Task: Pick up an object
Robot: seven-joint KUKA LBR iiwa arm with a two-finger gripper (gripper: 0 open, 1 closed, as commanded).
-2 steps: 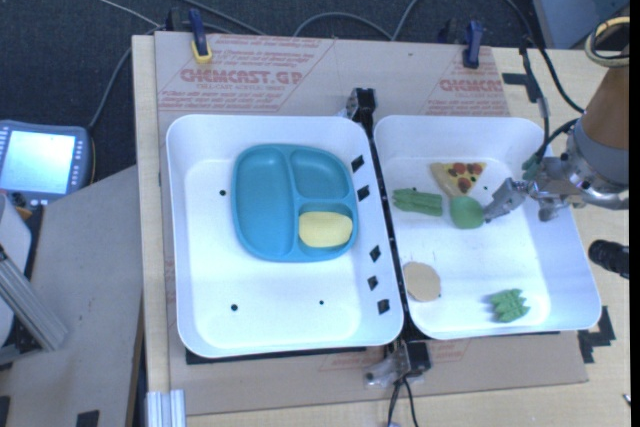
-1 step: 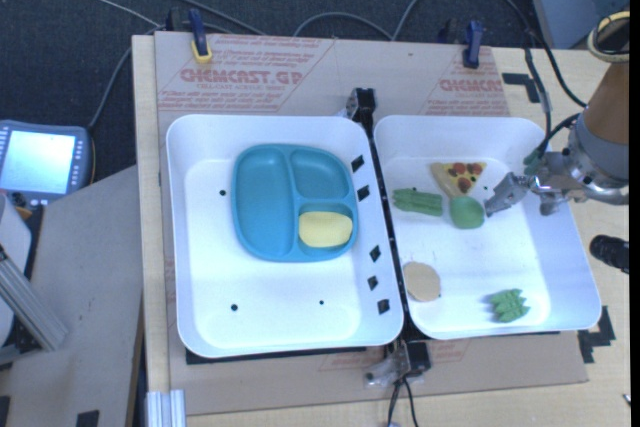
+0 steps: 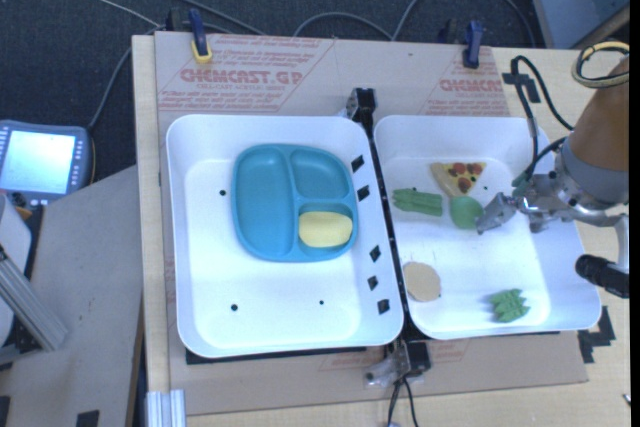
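Observation:
My gripper hangs over the right bin, open, with bare bin floor between its fingers. The left finger sits just right of a round green ball, close to it or touching. Left of the ball lies a long green vegetable toy. A toy pizza slice rests behind the ball. A tan round cookie lies near the bin's front left, and a leafy green piece near the front right.
The left bin holds a blue divided plate with a yellow lump in its front right compartment. A black-clipped divider separates the bins. The arm's orange band and cables rise at the right.

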